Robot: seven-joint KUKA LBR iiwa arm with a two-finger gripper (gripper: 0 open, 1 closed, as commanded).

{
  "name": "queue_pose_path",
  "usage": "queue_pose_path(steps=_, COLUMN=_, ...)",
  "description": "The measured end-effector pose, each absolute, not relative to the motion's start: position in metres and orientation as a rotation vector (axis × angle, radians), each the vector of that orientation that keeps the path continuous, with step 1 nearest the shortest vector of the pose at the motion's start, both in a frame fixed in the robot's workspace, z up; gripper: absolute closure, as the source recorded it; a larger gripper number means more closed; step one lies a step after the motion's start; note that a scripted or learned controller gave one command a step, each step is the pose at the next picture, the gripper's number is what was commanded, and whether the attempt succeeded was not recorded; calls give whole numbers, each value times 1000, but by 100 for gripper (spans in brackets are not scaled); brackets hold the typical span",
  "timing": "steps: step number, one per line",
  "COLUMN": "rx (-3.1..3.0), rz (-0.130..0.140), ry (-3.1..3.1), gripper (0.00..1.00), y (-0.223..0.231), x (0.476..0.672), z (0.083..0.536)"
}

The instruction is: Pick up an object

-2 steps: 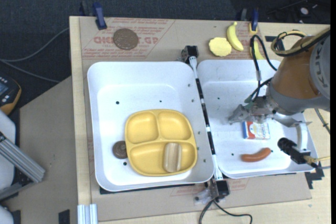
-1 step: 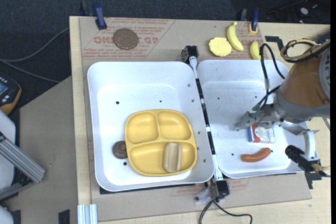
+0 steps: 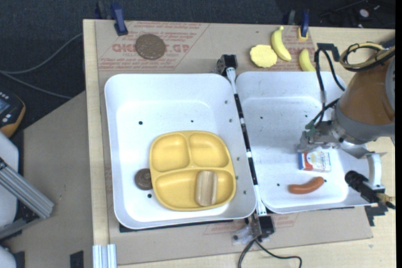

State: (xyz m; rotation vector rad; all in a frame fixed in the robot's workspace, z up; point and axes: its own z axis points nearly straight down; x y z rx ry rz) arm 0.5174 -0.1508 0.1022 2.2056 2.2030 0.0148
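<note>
Since the task names no particular thing, anything loose in the bins could serve. Nearest the camera in the right bin (image 3: 276, 97) lies a reddish sausage (image 3: 306, 186), flat on the bin floor and close to the near wall, where a descent would be cramped. Just behind it lies a small white packet (image 3: 316, 161) with red and blue print, also flat. The gripper (image 3: 316, 140) hangs directly over the packet's far edge, so the packet looks to be the chosen target. Whether the gripper is spread or pinched on anything cannot be told, because the wrist and its cabling cover that end; the packet appears to rest on the bin floor, not lifted.

In the left bin (image 3: 125, 103) a yellow divided plate (image 3: 188, 154) sits toward the near side, with a pale bread roll (image 3: 206, 187) in its near-right compartment. A brown disc (image 3: 144, 179) lies just beside the plate's left rim. These lie well apart from the arm (image 3: 370, 103), which reaches in from the right, so the right bin is probably the easier reach.

Farther back, outside the bins on the table (image 3: 94, 135), are a brown round piece (image 3: 150, 46), a yellow lump (image 3: 263, 56) and two bananas (image 3: 281, 44), likely spares parked beyond the working area.
</note>
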Motion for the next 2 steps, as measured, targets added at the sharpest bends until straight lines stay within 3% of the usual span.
queue_pose_path(steps=1, rx=2208, rz=13, ry=2205, gripper=0, y=-151, x=516, z=101)
queue_pose_path(steps=2, rx=2211, rz=12, ry=2209, gripper=0, y=-188, x=484, z=90)
